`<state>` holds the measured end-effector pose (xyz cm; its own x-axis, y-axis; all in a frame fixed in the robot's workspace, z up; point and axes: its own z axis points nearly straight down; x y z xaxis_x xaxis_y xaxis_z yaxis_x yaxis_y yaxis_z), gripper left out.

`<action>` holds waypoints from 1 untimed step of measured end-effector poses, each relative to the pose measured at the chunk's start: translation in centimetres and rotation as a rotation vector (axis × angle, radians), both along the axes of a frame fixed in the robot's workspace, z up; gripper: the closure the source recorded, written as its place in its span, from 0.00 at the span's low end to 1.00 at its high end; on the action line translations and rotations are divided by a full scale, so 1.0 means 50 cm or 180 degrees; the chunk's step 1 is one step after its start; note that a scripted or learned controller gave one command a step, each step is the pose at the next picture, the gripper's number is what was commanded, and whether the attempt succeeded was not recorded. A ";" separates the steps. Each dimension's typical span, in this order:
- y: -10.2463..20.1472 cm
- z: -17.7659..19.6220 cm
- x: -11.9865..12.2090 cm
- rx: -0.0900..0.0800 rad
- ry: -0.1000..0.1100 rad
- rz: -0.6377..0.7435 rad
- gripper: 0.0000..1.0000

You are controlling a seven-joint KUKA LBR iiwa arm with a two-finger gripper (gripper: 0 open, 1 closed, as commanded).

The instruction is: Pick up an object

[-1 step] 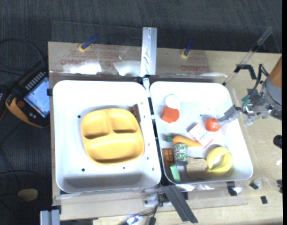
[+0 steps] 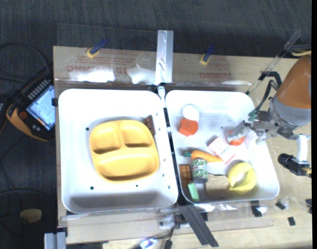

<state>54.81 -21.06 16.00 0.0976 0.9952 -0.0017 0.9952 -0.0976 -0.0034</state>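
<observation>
While my arm (image 2: 296, 95) reaches in from the right edge of the frame, my gripper (image 2: 240, 131) sits over the upper right part of the right bin (image 2: 262, 191). Grey wrist body at right, orange band above it near the frame's right edge.

Fingers: cannot tell whether spread or pressed together. The tips merge with a small red-orange object (image 2: 236, 137) directly beneath or at them; contact or grasp not resolvable from this slanted view.

Right bin contents, noted by place:
- orange cup with a white top (image 2: 188, 121), upper left of the bin, well apart from my gripper.
- white packet with red print (image 2: 218, 147), centre of the bin, just left and below the red-orange object.
- carrot-like orange piece (image 2: 205, 155), lying roughly level, just beside the packet's lower left.
- small green-labelled can (image 2: 199, 168), below the carrot piece, touching or nearly so.
- yellow banana-like fruit (image 2: 242, 176), lower right of the bin.
- tan block (image 2: 216, 184), lower centre, between the can and the yellow fruit.
- dark brown bar (image 2: 185, 173) against the bin's left wall; a green item (image 2: 193, 192) below it, identity unclear.

Left bin (image 2: 70, 191): yellow divided tray (image 2: 124, 148) at centre, three compartments, nothing seen in them. Small brown item (image 2: 149, 123) at the tray's upper right corner.

Off the bench, left edge of frame: handheld pendant (image 2: 37, 110) with a lit screen, on dark carpet.
</observation>
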 end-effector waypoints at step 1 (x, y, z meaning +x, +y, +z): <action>0.032 0.367 -0.085 -0.0003 -0.0010 0.0291 0.00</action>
